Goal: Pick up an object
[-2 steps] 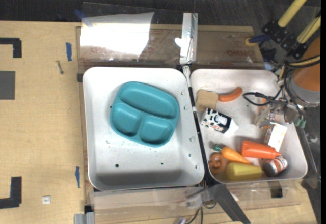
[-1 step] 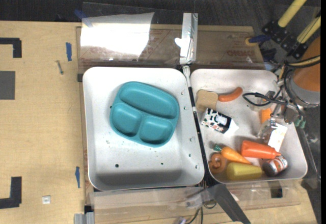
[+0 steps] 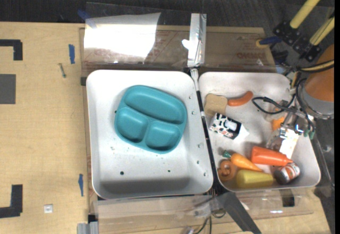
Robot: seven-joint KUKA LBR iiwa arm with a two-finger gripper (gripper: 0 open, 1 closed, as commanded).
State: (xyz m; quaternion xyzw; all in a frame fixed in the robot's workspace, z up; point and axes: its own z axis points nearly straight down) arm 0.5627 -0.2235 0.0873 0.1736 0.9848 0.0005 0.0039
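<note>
A wooden bench [image 3: 37,137] seen from above at a slant carries two shallow white bins side by side. The left bin [image 3: 106,164] holds one thing, a teal plate [image 3: 150,117] with three sunken compartments, lying flat near the bin's middle. The right bin [image 3: 241,80] holds a loose scatter of toy food and small objects. Near its back wall lies a tan block [image 3: 215,103], perhaps a slice of toy bread, with a small orange sausage [image 3: 240,99] just beside it on the right. In front of these sits a small white and black printed packet [image 3: 225,126]. Along the front wall, packed close together, are a carrot [image 3: 244,161], a larger orange carrot-like piece [image 3: 271,156], a yellow-olive block [image 3: 254,178], a brown rounded piece [image 3: 225,170] at the left end, and a dark metallic can [image 3: 287,173] at the right end. The arm comes in at the right edge, and its gripper [image 3: 288,131] hangs low over the bin's right side, just above the larger orange piece, with black cable [image 3: 268,102] looping beside it. The gripper is small and cluttered here, so it is not possible to tell how it is set or whether it grasps anything.
</note>
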